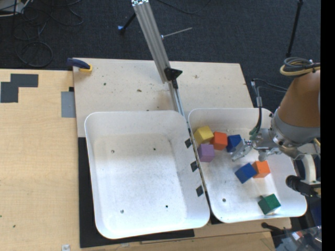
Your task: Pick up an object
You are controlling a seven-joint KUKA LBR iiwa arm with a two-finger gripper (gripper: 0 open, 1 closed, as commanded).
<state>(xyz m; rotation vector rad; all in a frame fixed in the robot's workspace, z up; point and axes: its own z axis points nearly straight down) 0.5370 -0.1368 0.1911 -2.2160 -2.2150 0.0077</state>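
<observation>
Right bin (pixel 293 209) holds blocks; hand (pixel 242 151) fingertips too blurred to read.

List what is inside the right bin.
Inside the right bin: yellow block, purple block, two orange blocks, two blue blocks, green block. The gripper and arm cover part of the floor.

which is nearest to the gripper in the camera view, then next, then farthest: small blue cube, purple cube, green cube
Measured from the gripper:
1. Small blue cube, just up-left of the fingertips.
2. Purple cube, further left, near the bin divider.
3. Green cube, down by the right bin's front edge.
</observation>
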